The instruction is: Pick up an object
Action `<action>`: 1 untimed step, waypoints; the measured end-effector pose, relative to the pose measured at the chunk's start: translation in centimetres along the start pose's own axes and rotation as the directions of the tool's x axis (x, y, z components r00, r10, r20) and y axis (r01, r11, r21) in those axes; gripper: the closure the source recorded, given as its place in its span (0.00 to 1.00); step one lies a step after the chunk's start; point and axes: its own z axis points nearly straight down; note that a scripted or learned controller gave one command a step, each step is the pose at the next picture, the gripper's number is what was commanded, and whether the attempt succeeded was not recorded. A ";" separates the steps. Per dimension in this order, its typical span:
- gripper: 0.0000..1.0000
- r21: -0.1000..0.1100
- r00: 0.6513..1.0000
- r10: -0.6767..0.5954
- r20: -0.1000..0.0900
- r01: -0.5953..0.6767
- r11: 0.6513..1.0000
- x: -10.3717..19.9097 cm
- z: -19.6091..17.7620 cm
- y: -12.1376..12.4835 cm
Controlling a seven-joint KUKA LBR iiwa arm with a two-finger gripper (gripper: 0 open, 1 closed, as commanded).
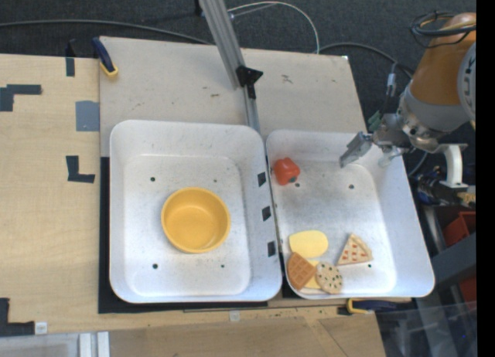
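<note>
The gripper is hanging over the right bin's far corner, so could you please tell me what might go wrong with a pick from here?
1. The gripper hangs near the right bin's rim, so a descent here could clip it.
2. The yellow piece, waffle, cookie and pizza slice crowd together; a grab may nudge neighbours or slip off flat shapes.
3. The red piece lies near the dividing wall, leaving little room on that side.

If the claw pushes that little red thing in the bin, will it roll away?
Probably, yes. The red thing looks rounded, like a toy tomato, so a nudge would likely send it rolling across the flat floor of the right bin. It sits alone, with nothing beside it to stop it. It looks small and smooth, so it may also slip from the claw.
</note>
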 end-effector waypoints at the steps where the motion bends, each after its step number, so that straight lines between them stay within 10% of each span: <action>1: 0.00 0.001 1.000 0.001 -0.001 -0.001 1.000 -0.9 5.6 -0.3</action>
